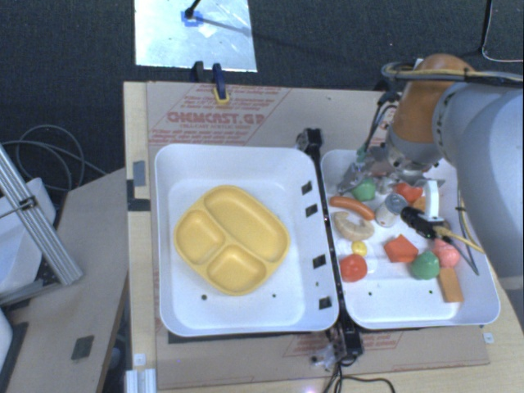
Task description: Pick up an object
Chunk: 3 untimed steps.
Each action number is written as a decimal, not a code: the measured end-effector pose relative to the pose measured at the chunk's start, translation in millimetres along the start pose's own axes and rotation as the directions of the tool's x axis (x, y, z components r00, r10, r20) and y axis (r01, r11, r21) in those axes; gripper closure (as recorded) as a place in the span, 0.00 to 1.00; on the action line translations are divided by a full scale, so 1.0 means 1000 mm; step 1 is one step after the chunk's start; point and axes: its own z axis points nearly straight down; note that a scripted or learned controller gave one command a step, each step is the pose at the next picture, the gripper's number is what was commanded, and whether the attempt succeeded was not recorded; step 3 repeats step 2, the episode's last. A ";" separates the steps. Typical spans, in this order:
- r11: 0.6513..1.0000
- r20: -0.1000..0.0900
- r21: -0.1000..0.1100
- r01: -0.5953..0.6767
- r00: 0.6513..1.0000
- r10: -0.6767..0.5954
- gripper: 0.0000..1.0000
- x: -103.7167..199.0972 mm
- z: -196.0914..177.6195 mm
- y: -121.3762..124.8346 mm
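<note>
We see the tool [370, 173] low over the right bin [483, 301] | its state: we cannot tell | candidates: green ball [365, 191], sausage [351, 208] just beside it | yellow tray [232, 238] lies apart in left bin [176, 301], keeping the pick zone uncluttered.

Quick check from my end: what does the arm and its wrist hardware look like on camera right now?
The arm is a bulky, rounded light-grey casing with an orange band above the wrist. Thin dark cables loop over the band and run down beside it to darker metallic wrist hardware.
</note>
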 end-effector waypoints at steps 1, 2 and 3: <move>1.000 0.000 -0.010 0.001 1.000 -0.001 1.00 0.000 -0.019 0.003; 1.000 -0.003 -0.015 0.009 1.000 -0.010 1.00 0.055 -0.113 -0.032; 1.000 -0.003 -0.015 0.009 1.000 -0.010 1.00 0.055 -0.113 -0.032</move>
